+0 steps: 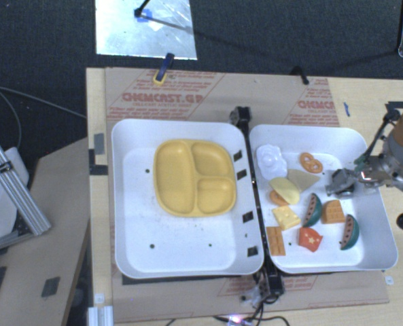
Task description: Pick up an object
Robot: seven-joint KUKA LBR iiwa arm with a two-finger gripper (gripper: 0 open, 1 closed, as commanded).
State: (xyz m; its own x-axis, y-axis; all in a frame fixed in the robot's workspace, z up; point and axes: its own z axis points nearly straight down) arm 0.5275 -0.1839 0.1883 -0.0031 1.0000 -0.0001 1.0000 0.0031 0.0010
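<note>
At right of frame, gripper (pixel 340 182), finger state unclear, hovers just above a brown toast piece (pixel 333 212).

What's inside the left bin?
One yellow divided plate, three compartments, lying on the left bin floor. Whatever is beneath the plate is covered.

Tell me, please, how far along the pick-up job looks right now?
Nothing looks picked up yet. The hand is low over the right bin, beside the toy foods, near the orange cracker. The grasp and lift are left. The yellow plate sits in the left bin.
</note>
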